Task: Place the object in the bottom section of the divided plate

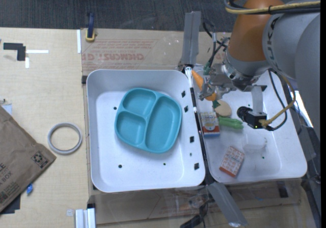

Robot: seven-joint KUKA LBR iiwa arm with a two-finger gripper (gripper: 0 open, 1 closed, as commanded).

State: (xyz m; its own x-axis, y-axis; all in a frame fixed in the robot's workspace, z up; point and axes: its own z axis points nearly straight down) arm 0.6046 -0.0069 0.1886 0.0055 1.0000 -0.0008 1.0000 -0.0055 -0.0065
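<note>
I see the gripper [213, 89] low at the right bin's [285, 168] upper-left corner with something orange [204, 85] at its fingers (grip unclear, can't tell), plate [148, 119] mid left bin [102, 171]; a loose pinch could drop it crossing the divider.

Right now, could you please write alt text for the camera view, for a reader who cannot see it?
A grey arm's gripper hangs over the right white bin, above small food items; the blue three-section divided plate lies in the left white bin.
</note>
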